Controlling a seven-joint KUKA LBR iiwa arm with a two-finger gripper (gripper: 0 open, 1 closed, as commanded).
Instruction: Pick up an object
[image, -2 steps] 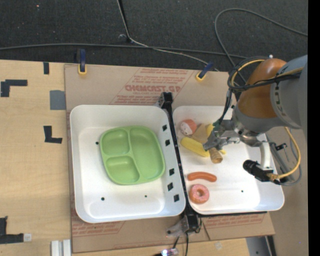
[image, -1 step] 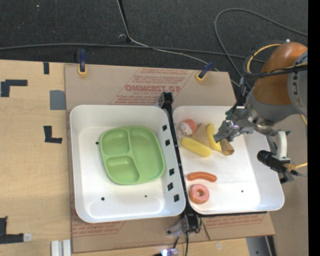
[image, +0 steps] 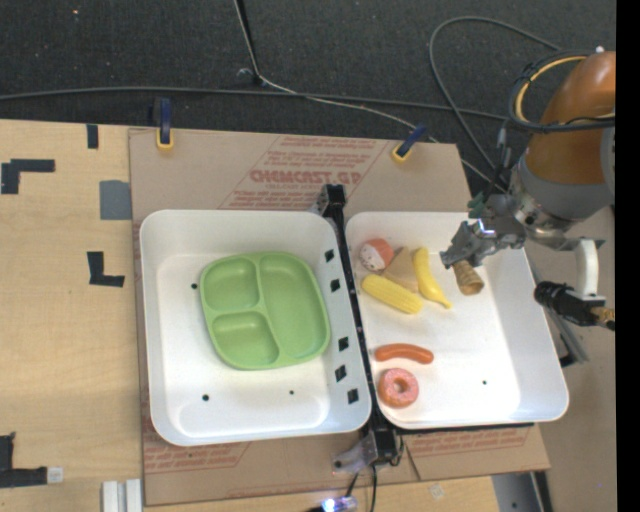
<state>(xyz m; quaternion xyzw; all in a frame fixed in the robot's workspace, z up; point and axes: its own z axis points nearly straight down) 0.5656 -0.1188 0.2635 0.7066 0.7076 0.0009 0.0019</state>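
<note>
My gripper (image: 468, 250) hangs over the upper right part of the right bin (image: 520, 395). A small brown cylinder (image: 469, 280) shows right at its lower tip, touching or nearly touching it. Whether it is gripped I cannot tell. Left of the gripper lie a yellow banana (image: 431, 278), a yellow corn cob (image: 392, 294), a tan wedge (image: 403, 268) and a red and white round piece (image: 375, 255). Lower in the same bin are a red sausage (image: 403, 353) and a pink donut (image: 399, 387).
The left bin (image: 170, 400) holds a green divided plate (image: 265, 308). A black divider (image: 345, 300) runs between the two bins. Cables (image: 470, 60) trail over the dark surface behind the bench. The arm's grey body (image: 565, 190) overhangs the right bin's right rim.
</note>
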